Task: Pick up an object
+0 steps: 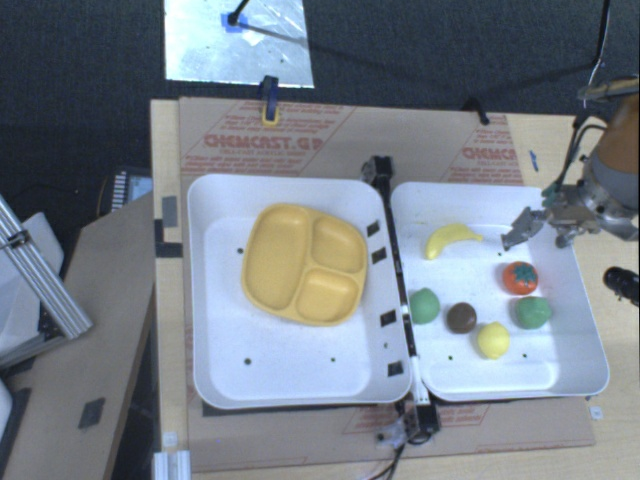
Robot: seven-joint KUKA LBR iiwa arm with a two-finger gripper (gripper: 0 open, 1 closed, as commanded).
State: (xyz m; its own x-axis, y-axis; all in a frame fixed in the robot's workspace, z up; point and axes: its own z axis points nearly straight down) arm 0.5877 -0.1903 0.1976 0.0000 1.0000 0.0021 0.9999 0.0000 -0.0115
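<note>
The right bin (570, 373) holds several toy foods: a yellow banana (452, 239), a red-orange tomato (519, 277), a green ball (424, 305), a brown ball (461, 317), a yellow lemon (492, 340) and a green piece (532, 312). My gripper (536, 238) hangs over the bin's far right part, just above the tomato and to the right of the banana. Its fingers are spread open with nothing between them.
The left bin (215, 368) holds a yellow divided plate (303, 264). A black divider with clips (392, 268) runs between the bins. The arm's wrist (610, 178) comes in over the right edge of the bench.
</note>
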